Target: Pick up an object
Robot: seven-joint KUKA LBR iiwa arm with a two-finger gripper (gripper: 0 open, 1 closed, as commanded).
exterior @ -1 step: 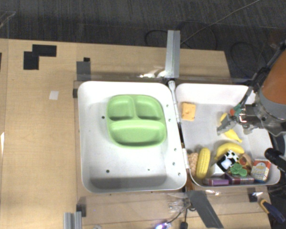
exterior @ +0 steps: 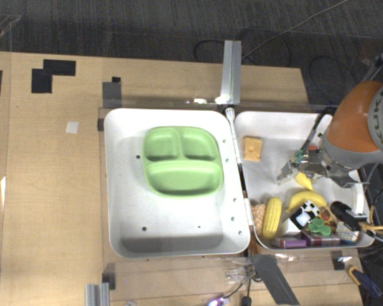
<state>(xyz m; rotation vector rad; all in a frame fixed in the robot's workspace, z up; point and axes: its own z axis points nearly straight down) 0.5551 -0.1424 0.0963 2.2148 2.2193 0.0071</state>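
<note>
The pincer [exterior: 292,169] is seen spread open just above a banana [exterior: 304,199] in the right bin [exterior: 274,121]; nothing is gripped. Beside the banana, small items are crowded and hard to identify

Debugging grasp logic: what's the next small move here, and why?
Probably a short straight descent. The gripper sits low in the right bin, just above a small yellow piece, with nothing seen between its fingers. The banana and corn crowd close below, so avoid sideways drift.
</note>
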